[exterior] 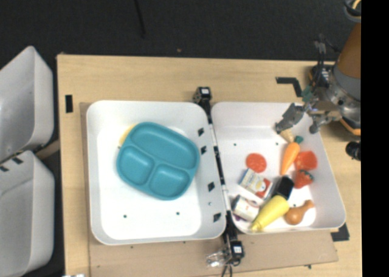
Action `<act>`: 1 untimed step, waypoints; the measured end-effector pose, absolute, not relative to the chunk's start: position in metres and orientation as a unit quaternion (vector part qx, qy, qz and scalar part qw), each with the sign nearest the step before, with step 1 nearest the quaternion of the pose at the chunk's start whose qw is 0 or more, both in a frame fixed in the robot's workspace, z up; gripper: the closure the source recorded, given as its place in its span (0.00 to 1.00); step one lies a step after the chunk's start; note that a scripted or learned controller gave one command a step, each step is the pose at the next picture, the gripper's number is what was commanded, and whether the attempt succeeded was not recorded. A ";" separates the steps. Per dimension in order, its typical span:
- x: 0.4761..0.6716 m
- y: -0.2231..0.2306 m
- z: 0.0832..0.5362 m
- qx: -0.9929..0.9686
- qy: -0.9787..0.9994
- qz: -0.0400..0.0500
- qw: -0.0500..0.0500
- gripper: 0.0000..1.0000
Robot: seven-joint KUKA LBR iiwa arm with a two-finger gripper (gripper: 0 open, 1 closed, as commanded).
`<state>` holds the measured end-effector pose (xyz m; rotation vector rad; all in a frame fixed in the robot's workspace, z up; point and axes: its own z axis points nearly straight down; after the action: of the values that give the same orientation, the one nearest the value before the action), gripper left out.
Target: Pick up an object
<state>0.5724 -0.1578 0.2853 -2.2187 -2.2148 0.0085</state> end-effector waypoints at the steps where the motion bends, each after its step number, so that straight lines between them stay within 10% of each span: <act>1: 0.574 -0.158 0.290 -0.707 -0.708 0.000 0.000 0.00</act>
<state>0.5740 -0.1576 0.2902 -2.2207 -2.2235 0.0009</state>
